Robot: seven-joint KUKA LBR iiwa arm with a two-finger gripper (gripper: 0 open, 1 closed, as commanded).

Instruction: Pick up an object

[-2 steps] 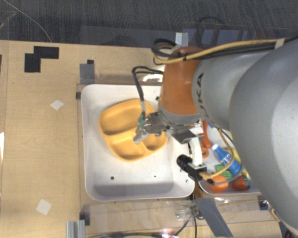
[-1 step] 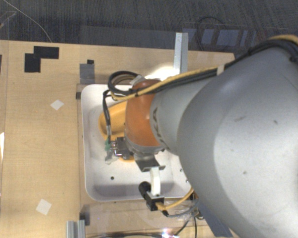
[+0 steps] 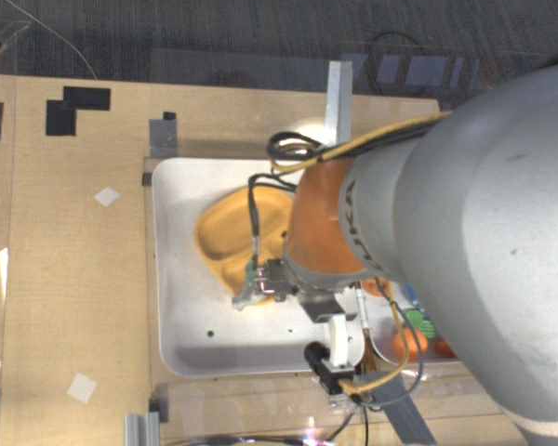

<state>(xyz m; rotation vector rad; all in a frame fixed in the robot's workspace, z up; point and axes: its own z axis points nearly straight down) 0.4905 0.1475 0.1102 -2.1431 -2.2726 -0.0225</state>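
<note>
A yellow-orange rounded object [image 3: 231, 230] lies in the left white bin [image 3: 181, 277], toward its middle. The arm reaches in from the right and covers the object's right side. My gripper [image 3: 251, 289] hangs at the object's lower edge, low over the bin floor. Whether it touches the object cannot be made out, since the wrist with its orange band [image 3: 321, 226] hides most of the gripper.
Below the arm, in the right bin, small orange [image 3: 411, 342], green [image 3: 422, 326] and blue [image 3: 409, 295] items peek out. Metal brackets [image 3: 164, 136] stand at the bin corners. Black marks [image 3: 74, 108] sit on the wooden bench at the upper left.
</note>
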